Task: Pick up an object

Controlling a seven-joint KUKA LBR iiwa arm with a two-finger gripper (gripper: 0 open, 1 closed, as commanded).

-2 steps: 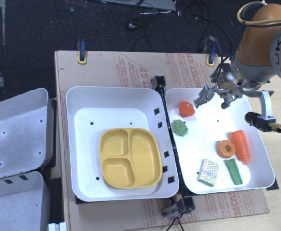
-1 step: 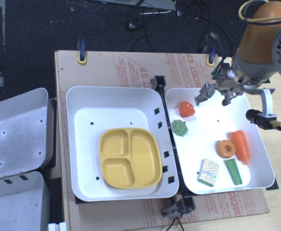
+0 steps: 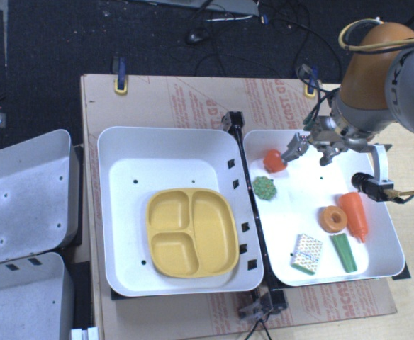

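Left bin [image 3: 115, 190]: yellow divided tray [image 3: 191, 232].
Right bin [image 3: 384, 261]: red item [image 3: 273, 161], broccoli [image 3: 264, 187], orange ring [image 3: 332, 219], carrot [image 3: 356, 214], green stick [image 3: 344, 252], patterned packet [image 3: 307, 253].
Gripper [image 3: 310, 151]: spread, ungrasping, just beside red item.

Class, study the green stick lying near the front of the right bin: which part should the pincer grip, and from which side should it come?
Grip the green stick across its narrow middle, coming straight down from above. It lies flat and long in the right bin, so its long sides suit the fingers. The carrot lies close by, so keep clear of that end.
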